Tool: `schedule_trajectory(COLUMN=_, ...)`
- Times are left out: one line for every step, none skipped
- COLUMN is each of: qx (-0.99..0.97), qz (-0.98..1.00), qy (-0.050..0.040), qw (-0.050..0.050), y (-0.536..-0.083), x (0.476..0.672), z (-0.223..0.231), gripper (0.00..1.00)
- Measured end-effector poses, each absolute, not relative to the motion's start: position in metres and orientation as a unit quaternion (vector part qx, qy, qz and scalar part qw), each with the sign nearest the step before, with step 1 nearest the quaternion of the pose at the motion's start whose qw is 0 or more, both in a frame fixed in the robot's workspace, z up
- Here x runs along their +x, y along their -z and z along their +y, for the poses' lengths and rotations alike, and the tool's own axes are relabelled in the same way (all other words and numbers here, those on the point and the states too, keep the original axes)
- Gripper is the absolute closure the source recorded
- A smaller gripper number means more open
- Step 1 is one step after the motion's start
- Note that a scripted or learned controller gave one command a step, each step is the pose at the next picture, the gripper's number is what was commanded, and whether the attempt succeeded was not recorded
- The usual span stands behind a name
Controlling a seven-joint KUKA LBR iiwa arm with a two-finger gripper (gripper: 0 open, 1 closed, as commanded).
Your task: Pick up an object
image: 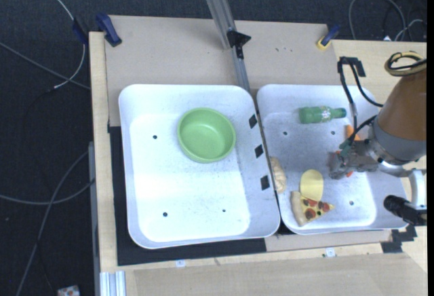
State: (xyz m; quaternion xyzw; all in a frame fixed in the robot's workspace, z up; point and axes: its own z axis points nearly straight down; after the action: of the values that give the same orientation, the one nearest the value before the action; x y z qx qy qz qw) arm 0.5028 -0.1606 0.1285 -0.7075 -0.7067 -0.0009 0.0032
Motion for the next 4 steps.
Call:
schedule_trajectory(qx=-0.707, qz=-0.707, qy=0.0019, qw=-0.003, y=-0.173, x=0.503, z=-0.164, gripper=1.0)
schedule_trajectory(qx=-0.706, qz=-0.708, qy=0.0024, qw=-0.002, y=-0.231, x=0.504, z=-0.153, gripper=1.0)
schedule_trajectory(qx=-0.706, qz=-0.708, qy=0.0039, qw=-0.004, y=-0.298, x=0.506, z=-0.149, gripper=1.0)
schedule_trajectory(qx=-0.705, qz=-0.709, qy=0.0005, qw=0.003, y=-0.297, x=0.51, z=-0.088, gripper=1.0)
